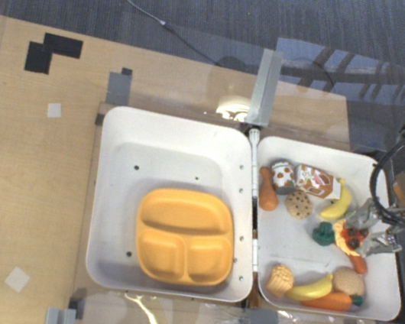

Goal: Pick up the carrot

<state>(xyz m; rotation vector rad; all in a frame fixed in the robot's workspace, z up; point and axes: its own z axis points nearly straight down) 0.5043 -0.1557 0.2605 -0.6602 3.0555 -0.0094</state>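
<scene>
the tool (370, 235) sits low at the far right of the right bin (396, 296), over a small pile of toy food; whether it is apart or together i cannot tell, and nothing shows clamped in it. the carrot (330, 301) lies just below the tool, along the bin's near wall, touching a banana (310, 287) on its upper left and with a bread roll (349, 282) resting just above it. to do this well, come straight down over the carrot's thick middle, span its short width, and stay clear of the roll and banana so they aren't grabbed instead. the near wall leaves little room, so a tilted approach risks a bump.
</scene>
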